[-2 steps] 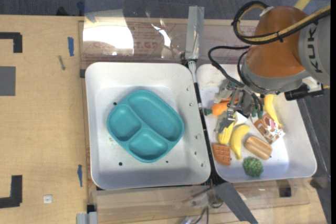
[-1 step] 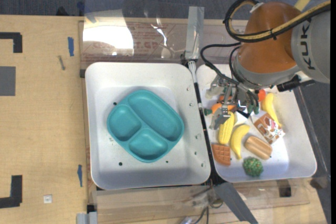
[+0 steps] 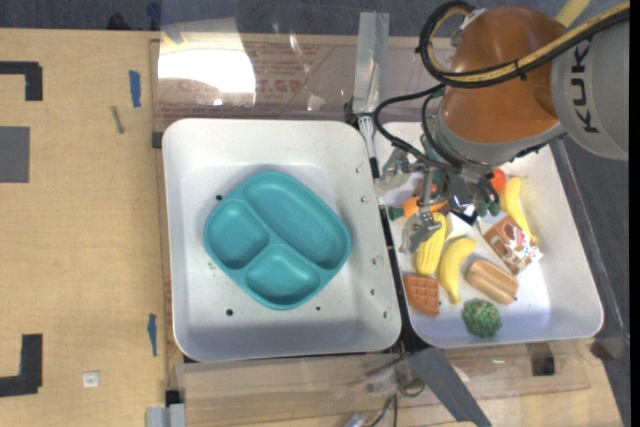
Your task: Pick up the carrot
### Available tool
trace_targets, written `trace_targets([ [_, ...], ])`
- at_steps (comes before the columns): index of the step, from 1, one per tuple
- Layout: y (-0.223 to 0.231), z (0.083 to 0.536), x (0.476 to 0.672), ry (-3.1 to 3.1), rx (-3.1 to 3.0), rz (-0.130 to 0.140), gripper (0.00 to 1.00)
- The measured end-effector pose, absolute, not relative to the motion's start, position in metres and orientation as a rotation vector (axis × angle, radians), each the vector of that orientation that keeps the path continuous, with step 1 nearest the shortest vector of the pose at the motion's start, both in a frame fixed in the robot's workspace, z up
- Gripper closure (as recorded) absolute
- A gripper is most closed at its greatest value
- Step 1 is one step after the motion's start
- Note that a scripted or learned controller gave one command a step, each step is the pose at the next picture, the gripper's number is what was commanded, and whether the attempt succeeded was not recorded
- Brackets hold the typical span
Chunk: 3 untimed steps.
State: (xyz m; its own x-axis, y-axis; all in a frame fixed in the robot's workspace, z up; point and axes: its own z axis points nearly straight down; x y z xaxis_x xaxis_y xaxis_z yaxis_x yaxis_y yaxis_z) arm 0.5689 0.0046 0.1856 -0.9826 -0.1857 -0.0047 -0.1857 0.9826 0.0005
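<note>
Two white bins sit side by side on the bench. Near the middle of the left bin [image 3: 190, 150] lies a teal divided plate [image 3: 277, 236]. At the left edge of the right bin [image 3: 575, 300] are a waffle [image 3: 422, 294], corn [image 3: 429, 250] and a banana [image 3: 455, 264], with broccoli [image 3: 482, 317] by the front edge. The gripper [image 3: 440, 200] hangs over this bin's upper left part; whether its fingers are apart I cannot tell. An orange piece, seemingly the carrot [image 3: 409, 209], lies beside it at the left edge.
</note>
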Motion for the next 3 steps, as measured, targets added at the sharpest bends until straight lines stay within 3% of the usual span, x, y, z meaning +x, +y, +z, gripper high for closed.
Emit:
trace_targets([
  [1, -0.029, 0.186, 0.556, 3.083, -0.595, 0.000, 0.00],
  [2, -0.099, 0.122, 0.568, 3.099, -0.539, 0.002, 0.00],
  [3, -0.091, 0.095, 0.569, 3.093, -0.421, -0.004, 0.00],
])
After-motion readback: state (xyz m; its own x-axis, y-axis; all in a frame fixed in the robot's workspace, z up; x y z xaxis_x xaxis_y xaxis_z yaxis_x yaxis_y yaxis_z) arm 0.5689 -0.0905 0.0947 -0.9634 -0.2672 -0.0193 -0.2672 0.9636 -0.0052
